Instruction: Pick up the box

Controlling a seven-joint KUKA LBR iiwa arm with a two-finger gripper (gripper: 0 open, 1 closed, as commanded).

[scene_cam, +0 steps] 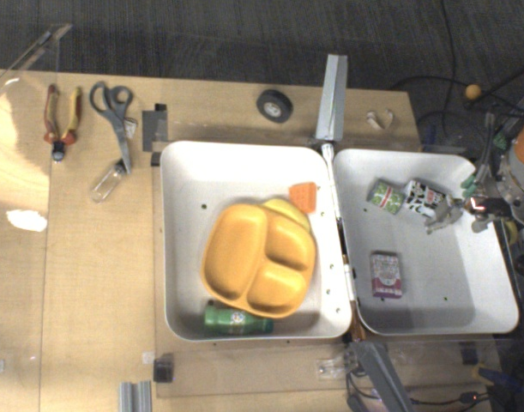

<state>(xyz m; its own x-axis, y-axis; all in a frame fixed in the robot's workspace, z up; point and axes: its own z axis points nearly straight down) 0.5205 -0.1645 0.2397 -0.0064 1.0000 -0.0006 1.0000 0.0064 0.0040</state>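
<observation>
The box (386, 275) lies flat in the right bin (493, 312), near its front-left part. The hand (454, 209) sits up by the right wall of that bin, w/ the arm (514, 174) coming in from the right. So the box is down and to the left of the hand, well apart. Its long side runs front to back.

Can't tell if the hand is open or closed; too small and blurry.

Count: 2 bins, 1 box, 1 green-white can (386, 196), 1 black-white pack (424, 197) just beside the hand. Left bin (180, 230): 1 yellow tray (260, 258), 1 green bottle (236, 319), 1 orange bit (304, 196). On the surface (73, 299): 1 scissors (117, 123), 1 pliers (60, 118), 1 tape roll (274, 105).
</observation>
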